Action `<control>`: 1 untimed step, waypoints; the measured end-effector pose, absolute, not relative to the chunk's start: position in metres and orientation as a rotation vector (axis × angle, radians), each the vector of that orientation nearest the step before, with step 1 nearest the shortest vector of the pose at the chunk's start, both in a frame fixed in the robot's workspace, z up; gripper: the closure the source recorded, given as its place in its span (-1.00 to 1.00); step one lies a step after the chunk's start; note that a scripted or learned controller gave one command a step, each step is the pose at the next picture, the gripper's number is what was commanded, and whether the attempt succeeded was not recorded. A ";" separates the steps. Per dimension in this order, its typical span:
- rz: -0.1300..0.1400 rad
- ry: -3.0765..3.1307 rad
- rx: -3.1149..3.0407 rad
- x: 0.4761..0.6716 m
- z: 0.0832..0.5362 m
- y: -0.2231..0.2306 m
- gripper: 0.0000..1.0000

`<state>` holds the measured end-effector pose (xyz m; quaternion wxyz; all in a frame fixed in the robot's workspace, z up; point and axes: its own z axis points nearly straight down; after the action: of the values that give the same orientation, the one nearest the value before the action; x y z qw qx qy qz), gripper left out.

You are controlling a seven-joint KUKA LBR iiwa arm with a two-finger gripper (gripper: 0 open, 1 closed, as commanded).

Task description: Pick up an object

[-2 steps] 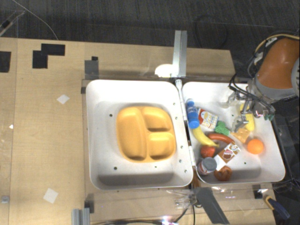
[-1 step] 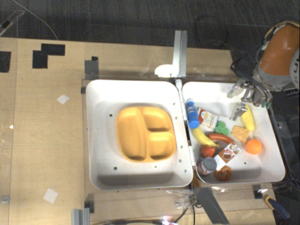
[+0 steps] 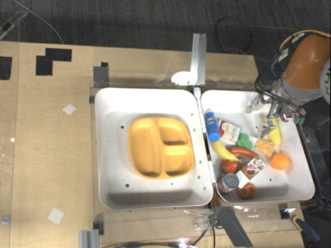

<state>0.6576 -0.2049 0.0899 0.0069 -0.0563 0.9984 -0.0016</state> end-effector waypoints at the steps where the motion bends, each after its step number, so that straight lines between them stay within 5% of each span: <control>1: -0.001 3.084 0.525 0.650 0.118 -0.205 -1.00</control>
<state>0.6496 -0.2051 0.1176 0.0065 0.1677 0.9858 -0.0002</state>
